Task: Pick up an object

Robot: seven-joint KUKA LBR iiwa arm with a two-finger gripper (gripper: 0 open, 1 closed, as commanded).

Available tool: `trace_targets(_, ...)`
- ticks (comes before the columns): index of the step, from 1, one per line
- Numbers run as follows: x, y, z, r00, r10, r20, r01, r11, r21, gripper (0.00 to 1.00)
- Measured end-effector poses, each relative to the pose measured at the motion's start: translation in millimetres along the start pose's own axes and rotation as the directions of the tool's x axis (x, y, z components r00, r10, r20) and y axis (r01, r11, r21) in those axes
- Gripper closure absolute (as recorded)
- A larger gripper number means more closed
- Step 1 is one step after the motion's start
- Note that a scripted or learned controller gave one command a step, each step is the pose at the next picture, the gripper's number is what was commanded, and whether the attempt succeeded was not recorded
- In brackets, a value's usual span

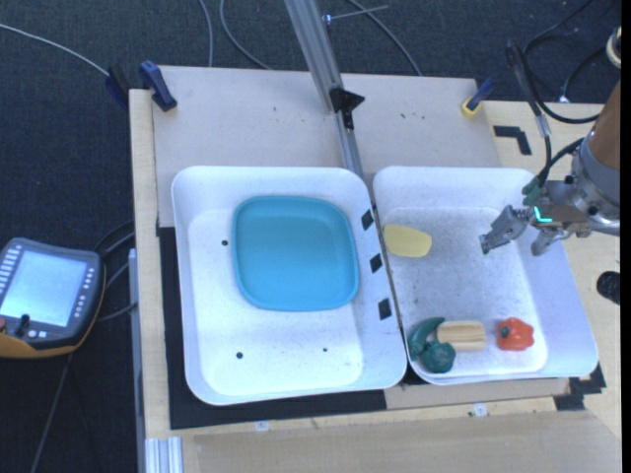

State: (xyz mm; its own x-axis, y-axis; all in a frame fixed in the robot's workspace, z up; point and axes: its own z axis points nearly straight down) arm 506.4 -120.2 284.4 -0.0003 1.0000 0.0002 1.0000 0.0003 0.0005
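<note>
Red pepper (514, 334) sits in the right bin (567, 294), near corner, just below your gripper (520, 237) and nearest of the pieces, wooden block (461, 335) beside it; fingers spread open, holding nothing.

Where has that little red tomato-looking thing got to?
The small red tomato-shaped toy lies in the right white bin, near its front right corner, just right of the tan wooden block and the dark green toy.
</note>
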Motion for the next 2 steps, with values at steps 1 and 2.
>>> trace_targets(1,0.0,0.0,0.0,1.0,0.0,0.0,0.0,1.0,0.0,0.0)
trace_targets(2,-4.9,8.0,50.6,1.0,0.0,0.0,0.0,1.0,0.004,0.0)
